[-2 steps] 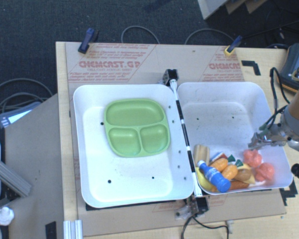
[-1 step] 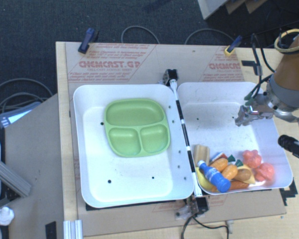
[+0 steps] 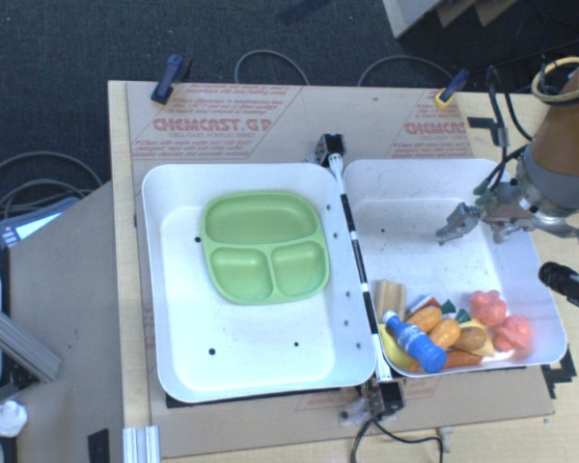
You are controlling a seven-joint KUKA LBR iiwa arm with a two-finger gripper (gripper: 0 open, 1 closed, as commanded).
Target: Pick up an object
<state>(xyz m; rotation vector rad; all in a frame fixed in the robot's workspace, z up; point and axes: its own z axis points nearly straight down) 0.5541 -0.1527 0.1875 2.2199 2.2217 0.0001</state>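
Note:
My gripper (image 3: 478,228) hangs over the back half of the right bin (image 3: 405,186), at its right side, open with nothing between its fingers. The loose objects lie heaped along that bin's front edge, well in front of the gripper. A blue bottle (image 3: 415,343) with a white cap rests on a yellow piece (image 3: 390,352). Beside it are orange pieces (image 3: 436,324), a tan block (image 3: 389,295) and two pink-red lumps (image 3: 489,307) (image 3: 512,334).
A green three-compartment plate (image 3: 266,246) lies in the left bin (image 3: 174,287). A black-and-white divider rail (image 3: 349,239) runs between the bins. Cables cross the bench's back edge, and clips (image 3: 169,77) (image 3: 452,87) hold the cardboard base.

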